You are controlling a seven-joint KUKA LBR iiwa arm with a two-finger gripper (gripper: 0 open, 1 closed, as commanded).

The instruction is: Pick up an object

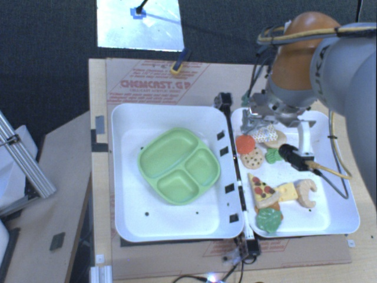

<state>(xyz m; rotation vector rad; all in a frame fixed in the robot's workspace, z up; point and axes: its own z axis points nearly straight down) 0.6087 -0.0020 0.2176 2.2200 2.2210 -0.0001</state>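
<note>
Right bin (339, 214), toy food: tomato slice (245, 143) beneath gripper (252, 121), likely light, rigid, slick; grip across edges; finger state unclear.

**Surfaces and finishes on the bench**

You have two white bins, the left bin (126, 175) and the right bin (336, 214), both of smooth plastic with a soft sheen. The green divided tray (178, 165) looks like matt moulded plastic. The toy foods, among them the pizza slice (263, 191) and the cookie (253, 160), read as dull, rubbery plastic. Under the bins lies plain brown cardboard (156, 82) with red print, matt and flat. The arm's orange band (300, 49) is glossy, its grey shell (350, 69) satin-smooth. Behind, a brushed metal plate (139, 16) catches the light.
</note>
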